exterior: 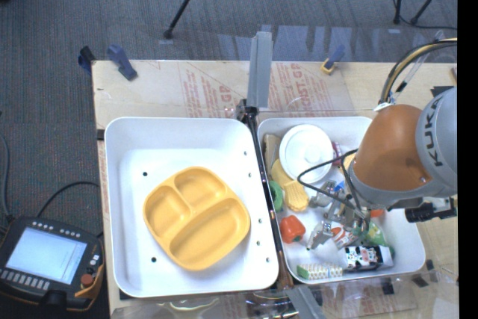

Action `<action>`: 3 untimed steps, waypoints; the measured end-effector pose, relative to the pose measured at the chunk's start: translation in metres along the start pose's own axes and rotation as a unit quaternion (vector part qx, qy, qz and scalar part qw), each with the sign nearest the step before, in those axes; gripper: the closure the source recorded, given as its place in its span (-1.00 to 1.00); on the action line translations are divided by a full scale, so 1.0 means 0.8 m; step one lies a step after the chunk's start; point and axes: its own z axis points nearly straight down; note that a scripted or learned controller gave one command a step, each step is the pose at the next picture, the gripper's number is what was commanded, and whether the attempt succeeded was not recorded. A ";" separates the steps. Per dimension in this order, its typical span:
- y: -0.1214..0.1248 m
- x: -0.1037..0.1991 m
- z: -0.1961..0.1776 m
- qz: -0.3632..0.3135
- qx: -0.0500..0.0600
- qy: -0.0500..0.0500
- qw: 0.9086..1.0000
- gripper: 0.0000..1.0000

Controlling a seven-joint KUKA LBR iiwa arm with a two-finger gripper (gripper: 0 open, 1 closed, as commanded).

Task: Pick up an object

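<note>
My gripper (326, 235) hangs low over the middle of the right bin (415, 239), its metal fingers spread and nothing visible between them. Just left of the fingertips lies a red-orange pepper-like toy (292, 228). Below and to the right of the gripper sits a black-and-white carton (366, 256), with a green piece (376, 235) beside it. A green-and-white strip (317, 271) lies along the bin's front wall. A white bowl (306, 149) stands at the back, and a yellow corn-like toy (295, 195) and a small green item (275, 196) lie left of centre.
The left bin (119, 160) holds a yellow divided plate (196, 215). The arm's orange band (392, 153) covers the right part of the right bin. A pendant with a screen (48, 258) lies on the floor at lower left.
</note>
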 end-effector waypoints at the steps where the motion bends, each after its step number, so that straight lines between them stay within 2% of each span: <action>1: 0.003 0.000 -0.012 -0.003 0.000 0.000 1.000 1.00; 2: -0.015 0.046 0.001 0.034 0.001 0.002 0.999 1.00; 3: -0.016 0.043 -0.241 0.270 0.000 -0.002 0.963 1.00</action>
